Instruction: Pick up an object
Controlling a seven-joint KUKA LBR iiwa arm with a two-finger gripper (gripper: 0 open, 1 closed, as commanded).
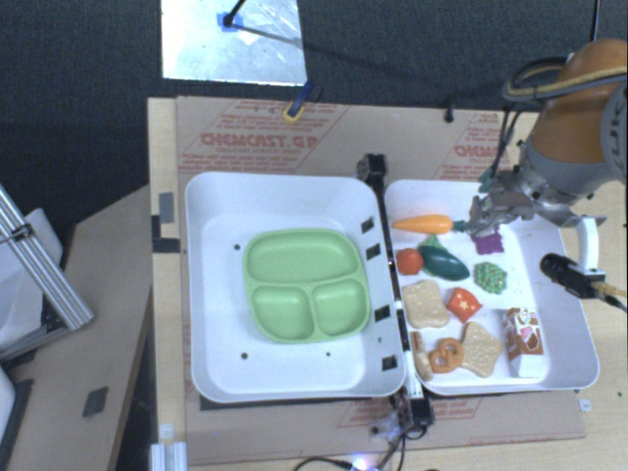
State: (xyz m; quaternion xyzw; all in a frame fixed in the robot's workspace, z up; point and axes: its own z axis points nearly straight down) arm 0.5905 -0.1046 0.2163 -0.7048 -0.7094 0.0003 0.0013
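The right bin (574, 361) holds several toy foods. An orange carrot (422, 224) lies at its far left, with a purple piece (490, 244) to its right. My gripper (482, 223) hangs low between these two, just over the carrot's green end and the purple piece. Nothing can be seen held in it. Below them lie a red tomato (408, 260), a dark green vegetable (444, 263) and a green broccoli (491, 278). Nearer the front are a bread slice (425, 303), a red-orange piece (463, 304), a pretzel (444, 353), a toast (481, 349) and a small carton (523, 339).
The left bin (216, 263) carries a green divided plate (304, 285). A black divider (385, 263) with clips runs between the bins. The arm comes in from the upper right over the right bin's far corner. A shiny sheet (234, 27) lies beyond the bench.
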